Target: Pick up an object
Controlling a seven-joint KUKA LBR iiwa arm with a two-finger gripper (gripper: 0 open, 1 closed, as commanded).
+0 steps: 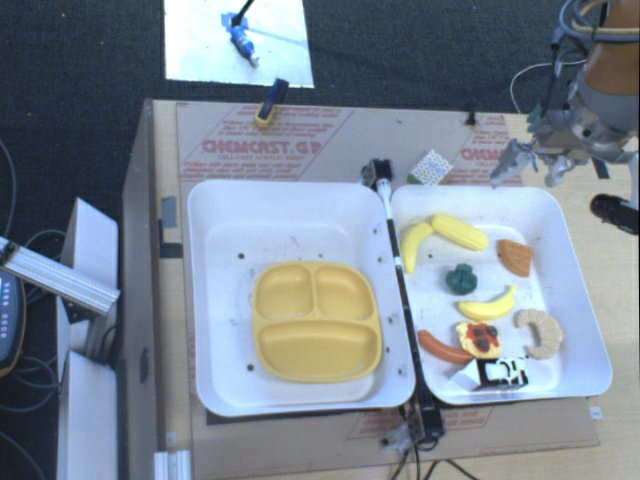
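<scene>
The right bin [575, 258] holds several toy foods: a banana [413, 241], a yellow corn cob [460, 232], an orange wedge [516, 257], a dark green piece [461, 279], a second banana [487, 306], a tan ring-shaped pastry [539, 332], a red sausage [441, 346] and a pizza slice [480, 340]. My gripper [531, 165] hangs above the bin's far right rim, beyond the food. Its two fingers are spread apart with nothing between them.
The left bin [225, 228] holds a yellow divided tray [316, 320]. A black-and-white tag [500, 372] lies at the right bin's front. A small patterned card [431, 168] rests on the bench behind the bins. The grey arm with its orange band [612, 63] comes in from the upper right.
</scene>
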